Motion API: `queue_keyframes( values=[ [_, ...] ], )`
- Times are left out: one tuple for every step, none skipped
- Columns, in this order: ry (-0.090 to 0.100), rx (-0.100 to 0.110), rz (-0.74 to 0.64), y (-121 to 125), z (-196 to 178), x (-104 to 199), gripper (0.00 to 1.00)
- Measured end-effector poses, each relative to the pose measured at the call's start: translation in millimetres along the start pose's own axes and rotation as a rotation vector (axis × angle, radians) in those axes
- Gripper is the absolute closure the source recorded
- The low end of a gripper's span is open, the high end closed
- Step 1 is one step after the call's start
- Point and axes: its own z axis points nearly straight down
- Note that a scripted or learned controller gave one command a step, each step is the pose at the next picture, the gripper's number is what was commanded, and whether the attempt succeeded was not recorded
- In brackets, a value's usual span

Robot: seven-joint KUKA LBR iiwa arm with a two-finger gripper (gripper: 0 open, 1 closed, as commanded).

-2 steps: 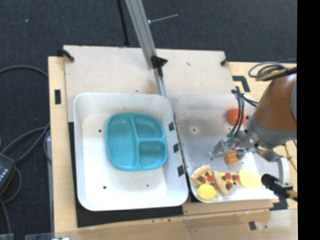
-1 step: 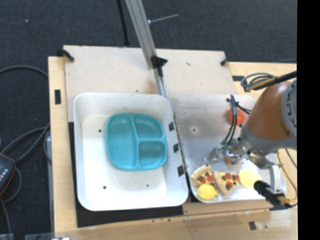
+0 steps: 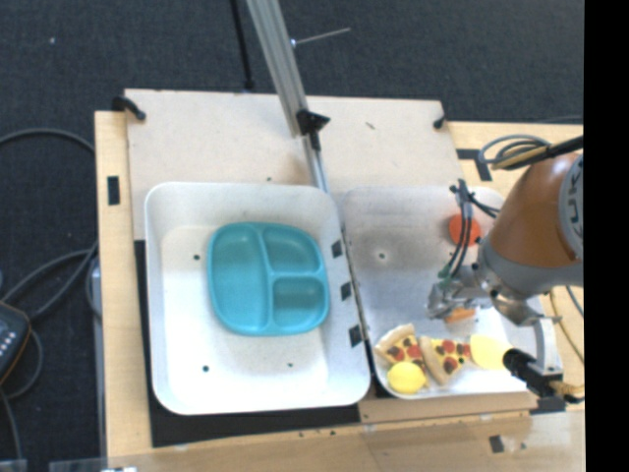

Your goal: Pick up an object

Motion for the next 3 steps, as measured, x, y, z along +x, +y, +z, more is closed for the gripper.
queue_keyframes(
  values=[
    [-0.002,-0.004,-0.008,7,-64,1,1.00],
    [-0.002,-0.001,-0.009,9,-98,0,1.00],
    [0.001,0.004,-0.012,39,-89,50,1.00]
  ],
)
